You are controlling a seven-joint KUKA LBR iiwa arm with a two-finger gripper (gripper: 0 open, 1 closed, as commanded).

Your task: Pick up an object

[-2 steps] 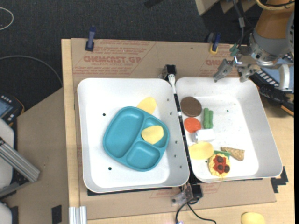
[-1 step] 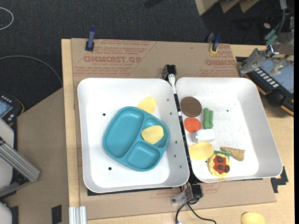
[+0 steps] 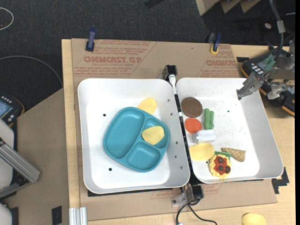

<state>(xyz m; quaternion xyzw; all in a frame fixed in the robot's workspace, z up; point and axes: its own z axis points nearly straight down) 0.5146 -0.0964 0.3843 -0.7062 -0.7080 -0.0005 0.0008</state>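
Here, cardboard-topped bench (image 3: 117, 60) w/ two white bins (image 3: 89, 125) — dark carpet (image 3: 70, 8) behind; pincer (image 3: 244, 92) state: can't tell.

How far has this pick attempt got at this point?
Little looks done. The gripper hangs at the far right edge of the right bin, apart from every item, with nothing between its fingers. The brown disc, red piece, green piece and pizza slice all lie in that bin. Left: move over one item, descend, grip and lift.
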